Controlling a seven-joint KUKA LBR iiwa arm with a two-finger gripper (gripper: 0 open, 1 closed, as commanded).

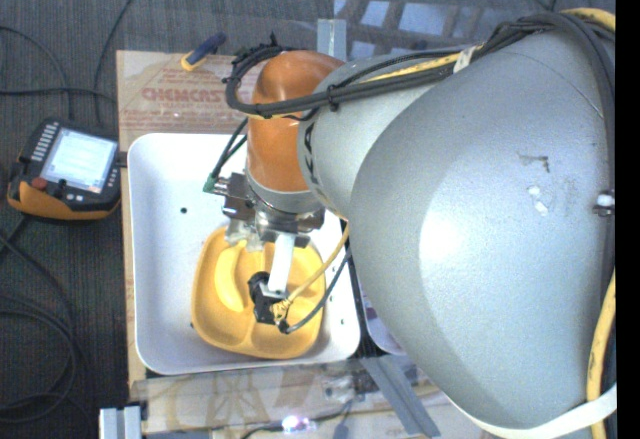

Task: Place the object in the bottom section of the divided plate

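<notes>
**In the left bin (165, 237), the end effector (264, 243) hangs over the divided plate (214, 295)**

In the near half of that white bin lies the yellow divided plate. Its lower edge sits close to the bin's near wall, and its raised ridges split it into sections. The end effector hangs above the plate's upper middle, reaching down from the orange band (280, 122) on the arm's wrist. The grey arm (470, 227) bulks large across the right of the view. From this angle I cannot tell whether the end effector is spread or pressed together, because the wrist hides its tip. For the same reason, the object cannot be made out on the plate or in its grasp. The visible parts of the plate's sections, to the left and at the bottom, show bare yellow.

A small dark speck (184, 210) sits on the white floor of the bin, above and left of the plate and well apart from it. The bin rests on a desk (150, 102) topped with a printed brown board. A blue-and-yellow tool (204, 50) lies at the board's far edge. On the carpet left of the desk lies a teach pendant (66, 170), its screen lit.
</notes>
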